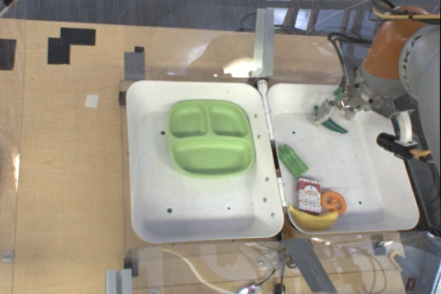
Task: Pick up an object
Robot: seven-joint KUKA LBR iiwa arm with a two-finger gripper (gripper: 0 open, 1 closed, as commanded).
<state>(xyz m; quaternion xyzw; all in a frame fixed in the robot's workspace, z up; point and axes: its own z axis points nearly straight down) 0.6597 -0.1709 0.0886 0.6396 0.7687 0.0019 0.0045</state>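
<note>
Dark green, slim, pod-shaped object (336, 126) lies on the floor of the right white bin (365, 169), toward its far side, just beneath and to the near side of the metal two-finger gripper (329, 109). Its long axis runs roughly left to right with a slight slant, and the gripper sits directly above its left end, so the coming move looks like a short drop, not a reach. Whether the pincer is released or clenched I cannot tell (glare and clutter at the wrist blur it).

Farther out, near the bin's left wall, lies a light green ridged block (293, 160). At the near edge 3 things cluster: a small red carton (309, 193), an orange ring (334, 202) and a yellow banana (313, 219).

The left white bin (148, 203) holds a green 3-compartment plastic tray (210, 137).
</note>
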